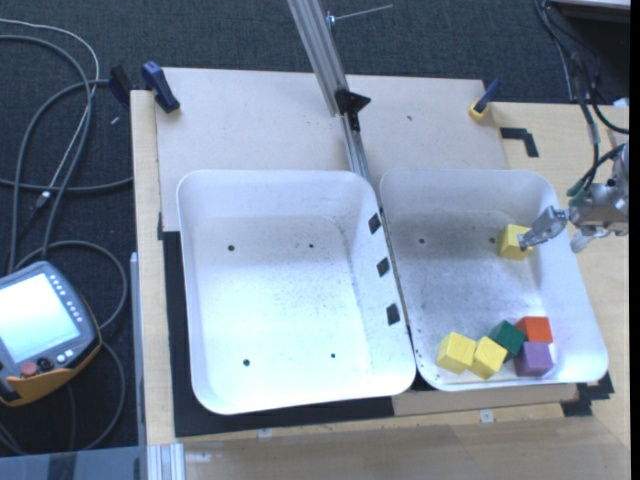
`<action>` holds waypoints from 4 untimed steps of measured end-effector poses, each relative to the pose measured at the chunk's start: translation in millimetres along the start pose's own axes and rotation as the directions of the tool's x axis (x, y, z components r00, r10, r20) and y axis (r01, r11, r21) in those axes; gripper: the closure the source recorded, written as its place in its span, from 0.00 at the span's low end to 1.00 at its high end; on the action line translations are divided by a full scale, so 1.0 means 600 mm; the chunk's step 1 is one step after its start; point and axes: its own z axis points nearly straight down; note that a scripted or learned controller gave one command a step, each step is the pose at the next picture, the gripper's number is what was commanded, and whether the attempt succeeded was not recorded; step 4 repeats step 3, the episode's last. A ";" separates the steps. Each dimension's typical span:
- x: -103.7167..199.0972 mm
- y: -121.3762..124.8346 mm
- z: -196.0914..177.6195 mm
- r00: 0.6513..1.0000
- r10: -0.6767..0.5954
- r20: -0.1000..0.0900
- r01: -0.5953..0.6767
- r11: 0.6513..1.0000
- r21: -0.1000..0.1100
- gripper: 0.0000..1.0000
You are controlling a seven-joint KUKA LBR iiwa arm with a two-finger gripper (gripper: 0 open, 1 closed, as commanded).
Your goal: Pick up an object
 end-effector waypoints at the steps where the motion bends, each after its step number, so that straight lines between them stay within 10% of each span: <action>1: 0.004 0.101 0.045 1.000 -0.003 0.002 0.003 1.000 -0.003 0.00; 4: 0.016 0.072 0.191 1.000 0.002 0.000 -0.002 1.000 0.004 0.00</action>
